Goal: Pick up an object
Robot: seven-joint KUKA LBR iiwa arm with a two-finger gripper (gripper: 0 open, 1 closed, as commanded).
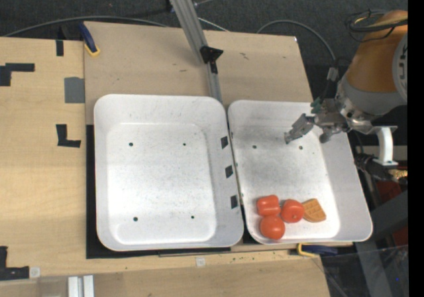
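Camera view from above shows two shallow white plastic bins side by side on a pale wooden bench (pixel 165 57), the left bin (pixel 106 156) and the right bin (pixel 344 176) meeting at a line of small black clips. Near the front edge of the right bin lie three round, glossy red-orange objects like small tomatoes, packed in a tight cluster: one at far left (pixel 267 205), one to its right (pixel 292 211), and one nearest the front wall (pixel 272 227), each touching its neighbours. Touching the right side of that cluster is a flat orange-tan wedge like a biscuit or piece of toast (pixel 314 211), with a darker edge. The grey two-finger gripper (pixel 308 128) hangs over the far part of the same bin, reaching in from the right below the arm's orange band (pixel 377 63). One finger (pixel 296 131) slants down towards the left and the other (pixel 327 134) is shorter in this view; they stand apart with bare bin floor between them, so the claw is spread and grips nothing. All four objects lie well apart from the gripper, towards the near side of the bin and slightly left of the wrist. The round pieces show no long axis; the wedge's longer side runs roughly left to right, its narrower end towards the far left, tilted slightly.
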